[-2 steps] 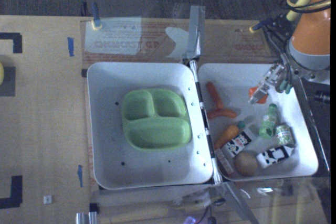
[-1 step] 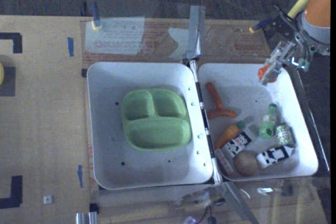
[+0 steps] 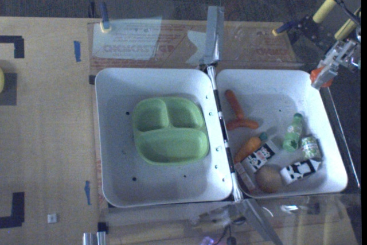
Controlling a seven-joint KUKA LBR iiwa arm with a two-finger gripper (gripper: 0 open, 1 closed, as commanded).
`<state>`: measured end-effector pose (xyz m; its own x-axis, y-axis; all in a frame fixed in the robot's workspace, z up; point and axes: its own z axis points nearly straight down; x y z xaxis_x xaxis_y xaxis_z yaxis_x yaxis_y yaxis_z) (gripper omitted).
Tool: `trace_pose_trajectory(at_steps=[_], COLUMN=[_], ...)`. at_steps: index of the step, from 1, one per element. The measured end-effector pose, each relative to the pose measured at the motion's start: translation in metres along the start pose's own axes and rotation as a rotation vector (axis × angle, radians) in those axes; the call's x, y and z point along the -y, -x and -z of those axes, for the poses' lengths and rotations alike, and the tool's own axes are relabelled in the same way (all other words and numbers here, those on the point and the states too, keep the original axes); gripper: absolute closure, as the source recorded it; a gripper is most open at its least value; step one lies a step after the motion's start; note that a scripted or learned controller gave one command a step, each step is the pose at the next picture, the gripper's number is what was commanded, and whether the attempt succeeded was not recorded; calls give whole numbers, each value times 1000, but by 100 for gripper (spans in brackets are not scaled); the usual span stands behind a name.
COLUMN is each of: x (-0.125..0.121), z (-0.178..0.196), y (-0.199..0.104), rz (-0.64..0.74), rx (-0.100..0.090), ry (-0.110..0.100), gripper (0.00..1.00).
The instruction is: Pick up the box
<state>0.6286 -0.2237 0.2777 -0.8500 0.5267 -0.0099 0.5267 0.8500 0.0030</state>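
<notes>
You have two shallow white bins side by side on the wooden tabletop (image 3: pixel 46 140). In the left white bin (image 3: pixel 109 181), a green three-compartment plastic plate (image 3: pixel 170 130) sits near the middle. In the right white bin (image 3: pixel 327 140), two orange sausage-shaped toys (image 3: pixel 237 113) lie toward the back left. In front of them sits an orange toy carrot (image 3: pixel 248 148), with a black-and-white cow-patterned carton (image 3: pixel 258 158) just beside it. A brown potato-shaped toy (image 3: pixel 268 179) lies at the front, touching a second black-and-white cow-patterned box (image 3: pixel 300 170) on its right. Behind that box lie a small green bottle (image 3: pixel 292 132) and a small green-labelled can (image 3: pixel 310 147).
</notes>
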Motion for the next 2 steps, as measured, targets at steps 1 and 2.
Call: trace_pose_trajectory(at_steps=[1,2], x=[2,-61], z=[-143,-53], y=[-13,-37], rz=[285,304], rx=[-6,-2], ry=[1,2], gripper=[100,100])
